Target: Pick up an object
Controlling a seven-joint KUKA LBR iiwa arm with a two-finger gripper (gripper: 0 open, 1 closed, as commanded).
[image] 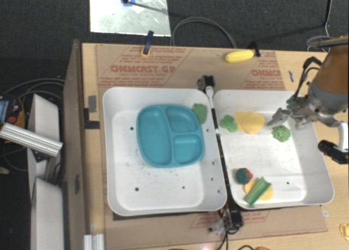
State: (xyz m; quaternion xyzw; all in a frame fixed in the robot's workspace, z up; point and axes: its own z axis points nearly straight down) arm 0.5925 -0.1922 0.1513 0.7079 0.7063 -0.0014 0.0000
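My gripper [288,120] hangs over the upper right part of the right bin [311,189], its two fingers spread open. A small green knobbly piece [281,133] lies on the bin floor just below the fingertips, and nothing is clamped between them. Further left in the same bin lie a flat yellow piece [252,122] and a green leafy piece [229,124]. Near the bin's front sit a small red and teal ball [243,175] and a green stick [258,189] lying across a yellow piece.
The left bin [125,189] holds a blue divided plate [169,135], with a green piece [199,113] at its upper right corner. A yellow object [240,55] lies on the cardboard behind the bins. Cables run along the divider between the bins.
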